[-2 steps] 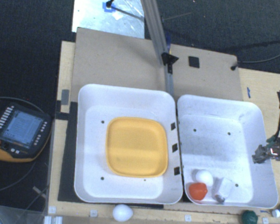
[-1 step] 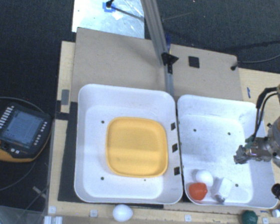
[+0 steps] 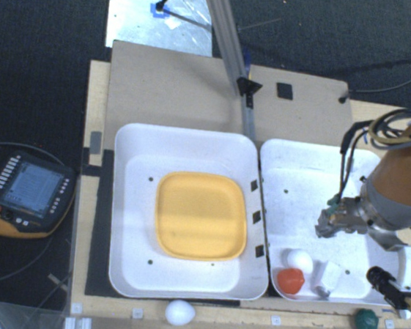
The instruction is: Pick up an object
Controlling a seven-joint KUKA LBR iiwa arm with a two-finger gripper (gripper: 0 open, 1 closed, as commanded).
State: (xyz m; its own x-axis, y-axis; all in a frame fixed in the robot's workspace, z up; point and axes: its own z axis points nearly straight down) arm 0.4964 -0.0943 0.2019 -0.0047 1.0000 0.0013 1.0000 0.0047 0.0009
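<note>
In the left bin (image 3: 133, 189) lies a square yellow plate (image 3: 201, 216). Three small things sit along the front edge of the right bin (image 3: 292, 177): a white ball (image 3: 299, 259), a red round object (image 3: 290, 281) just in front of it, and a small white block (image 3: 327, 276) to their right. My gripper (image 3: 331, 224) hangs over the middle right of the right bin, behind and a little to the right of the white ball and apart from all three things. Nothing shows in its grasp.
The grey arm with its orange band (image 3: 410, 176) covers the right bin's right side. On the bench in front of the bins rest a white egg (image 3: 180, 312) and a green ball (image 3: 366, 321). A teach pendant (image 3: 23, 198) lies far left.
</note>
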